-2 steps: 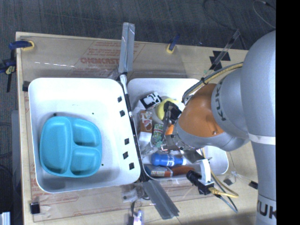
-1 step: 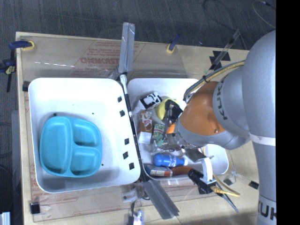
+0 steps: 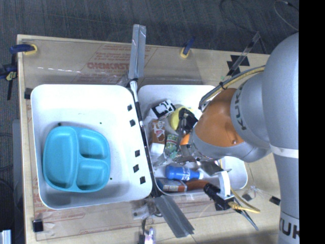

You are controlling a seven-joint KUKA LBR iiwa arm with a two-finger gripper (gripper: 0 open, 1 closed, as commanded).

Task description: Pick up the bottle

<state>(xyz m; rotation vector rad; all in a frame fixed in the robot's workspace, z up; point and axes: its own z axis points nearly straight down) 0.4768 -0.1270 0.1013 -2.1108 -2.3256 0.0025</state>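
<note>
The right bin (image 3: 152, 96) holds a heap of small things. In its middle lies a clear bottle with a green label (image 3: 172, 144), tilted among them. Just below it a blue bottle-like cylinder with a pale end (image 3: 183, 174) rests on its side. My gripper (image 3: 185, 145) is low over the heap, right beside the green-labelled bottle, under the orange wrist band (image 3: 216, 128). The wrist hides most of the gripper. I see nothing lifted off the heap.
The left bin (image 3: 76, 98) holds a light blue divided plate (image 3: 76, 158). Also in the right bin are a yellow thing (image 3: 176, 119), a black and white thing (image 3: 163, 107), a brown packet (image 3: 158, 132) and a red-brown tube (image 3: 179, 187). The grey arm covers that bin's right half.
</note>
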